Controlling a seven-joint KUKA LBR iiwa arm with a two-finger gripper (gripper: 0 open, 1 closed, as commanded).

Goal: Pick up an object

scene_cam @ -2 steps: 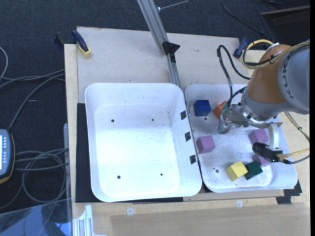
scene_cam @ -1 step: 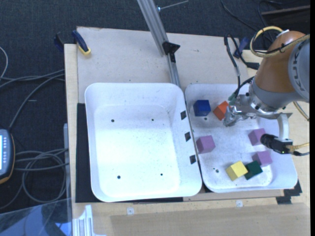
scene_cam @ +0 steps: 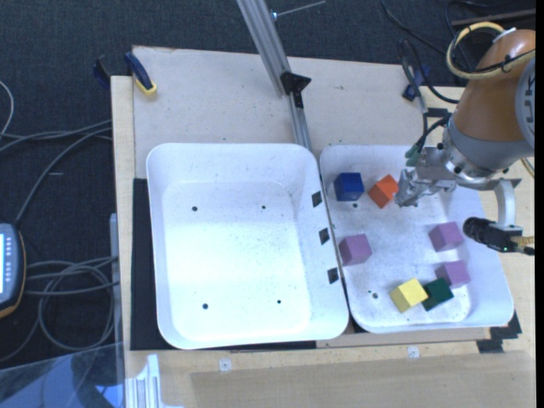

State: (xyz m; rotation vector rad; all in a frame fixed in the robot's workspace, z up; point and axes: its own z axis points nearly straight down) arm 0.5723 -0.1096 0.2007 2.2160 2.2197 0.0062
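Far to the gripper's left lies the left bin, with nothing in it to pick; it is probably there to receive whatever gets lifted. The right bin, under the arm, holds all the loose blocks, scattered apart so that fingers can probably get around any one of them. Going left to right from there: a purple block sits well to the lower left of the gripper, a blue block lies to its left, and an orange block is just beside it on the left, close enough that it may be touching. The gripper is down near the bin floor; whether its fingers are spread or closed cannot be told from this angle, and nothing is seen between them. The orange block looks the likely target. Below and to the right of the gripper sit a yellow block touching a green block, and two more purple blocks.
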